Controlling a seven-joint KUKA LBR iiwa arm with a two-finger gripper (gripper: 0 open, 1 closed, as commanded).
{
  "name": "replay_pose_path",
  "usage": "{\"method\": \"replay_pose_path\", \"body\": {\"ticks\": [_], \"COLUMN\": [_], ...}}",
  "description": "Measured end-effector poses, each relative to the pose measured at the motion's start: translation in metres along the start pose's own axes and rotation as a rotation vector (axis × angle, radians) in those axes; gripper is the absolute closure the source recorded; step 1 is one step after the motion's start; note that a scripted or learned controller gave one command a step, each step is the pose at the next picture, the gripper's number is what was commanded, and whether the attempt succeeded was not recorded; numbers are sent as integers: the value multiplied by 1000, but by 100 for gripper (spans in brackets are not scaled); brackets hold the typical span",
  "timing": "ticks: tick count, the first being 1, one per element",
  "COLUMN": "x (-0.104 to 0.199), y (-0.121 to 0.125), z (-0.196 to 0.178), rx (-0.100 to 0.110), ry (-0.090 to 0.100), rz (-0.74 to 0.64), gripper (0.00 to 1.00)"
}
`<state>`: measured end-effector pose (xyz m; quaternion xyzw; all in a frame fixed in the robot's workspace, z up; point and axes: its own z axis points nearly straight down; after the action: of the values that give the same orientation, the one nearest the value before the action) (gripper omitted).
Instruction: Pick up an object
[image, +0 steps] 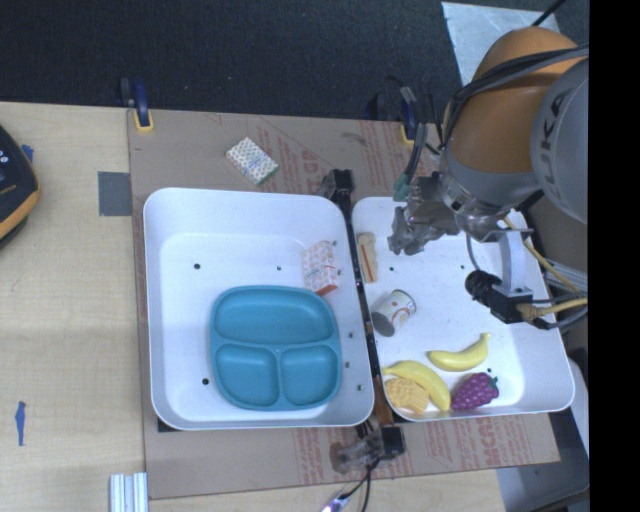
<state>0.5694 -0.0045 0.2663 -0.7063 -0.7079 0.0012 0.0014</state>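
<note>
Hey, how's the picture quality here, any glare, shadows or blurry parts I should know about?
Camera view: even overhead light, and both white bins look bright and slightly washed out; soft shadows sit under the blue tray and the small cup; the gripper and the arm's wrist look soft and dark, hiding detail; the whole frame is low in sharpness.

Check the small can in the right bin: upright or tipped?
Tipped. The can lies on its side on the right bin floor, its dark round end facing lower left, its printed side showing.
</note>
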Motion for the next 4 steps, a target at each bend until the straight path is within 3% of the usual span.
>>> {"method": "replay_pose_path", "body": {"ticks": [1,2,3,4], "x": [15,40,61,76], "y": [76,66,53,56], "z": [-3,36,5,-4], "rx": [-1,1,-1,-1], "ry": [0,-1,0,0], "rz": [-4,-4,-4,-4], "gripper": [100,100,100,100]}}
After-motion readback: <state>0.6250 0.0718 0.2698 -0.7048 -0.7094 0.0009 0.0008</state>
